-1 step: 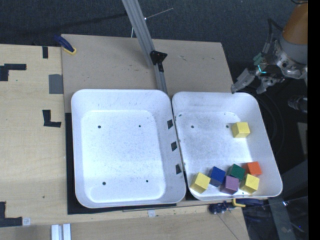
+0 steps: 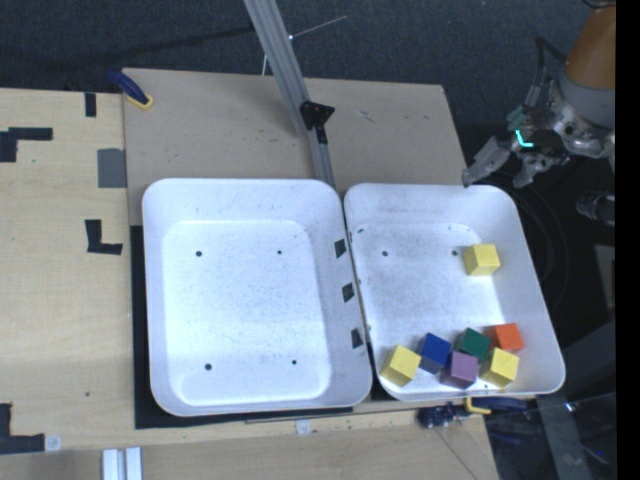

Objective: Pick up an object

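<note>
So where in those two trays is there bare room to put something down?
The left tray has bare floor from wall to wall. In the right tray, the middle and far part are free, apart from one yellow block near the right wall. The near right corner is crowded with a cluster of blocks.

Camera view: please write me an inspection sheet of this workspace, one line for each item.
Surface: wooden bench bearing two white bins, left bin and right bin, side by side.
Job's things: in the right bin, one yellow cube alone near the far right; a cluster at the near edge: yellow cube, blue cube, purple cube, green cube, orange cube, yellow cube.
Clutter: black tape marks on the bench.
Grippers: gripper open, beyond the right bin's far right corner, holding nothing.
Cables: nothing seen.
Surroundings: slanted metal bar; dark floor.
</note>
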Tool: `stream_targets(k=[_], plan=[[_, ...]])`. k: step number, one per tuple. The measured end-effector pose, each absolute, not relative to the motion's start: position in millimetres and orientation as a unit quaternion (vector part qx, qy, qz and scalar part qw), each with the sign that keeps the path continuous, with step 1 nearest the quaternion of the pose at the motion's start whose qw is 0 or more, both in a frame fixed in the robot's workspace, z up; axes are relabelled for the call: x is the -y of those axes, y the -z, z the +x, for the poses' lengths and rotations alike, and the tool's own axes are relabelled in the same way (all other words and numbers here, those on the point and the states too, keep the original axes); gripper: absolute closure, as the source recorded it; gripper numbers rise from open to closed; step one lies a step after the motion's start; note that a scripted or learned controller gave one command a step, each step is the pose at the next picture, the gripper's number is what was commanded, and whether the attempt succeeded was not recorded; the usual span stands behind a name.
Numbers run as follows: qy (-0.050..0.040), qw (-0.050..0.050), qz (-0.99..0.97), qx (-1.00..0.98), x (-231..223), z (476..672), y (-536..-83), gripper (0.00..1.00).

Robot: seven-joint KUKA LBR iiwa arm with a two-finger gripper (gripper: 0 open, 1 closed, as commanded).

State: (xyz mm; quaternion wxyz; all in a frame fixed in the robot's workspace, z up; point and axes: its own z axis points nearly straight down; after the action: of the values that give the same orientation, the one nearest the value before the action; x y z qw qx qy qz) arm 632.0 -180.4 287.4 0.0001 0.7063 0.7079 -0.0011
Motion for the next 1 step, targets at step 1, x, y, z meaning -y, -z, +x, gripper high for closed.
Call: stream_targets(k=[1], plan=[[0.0021, -0.002, 0.707, -0.708, 172.3, 627.1, -239.0, 0.0]])
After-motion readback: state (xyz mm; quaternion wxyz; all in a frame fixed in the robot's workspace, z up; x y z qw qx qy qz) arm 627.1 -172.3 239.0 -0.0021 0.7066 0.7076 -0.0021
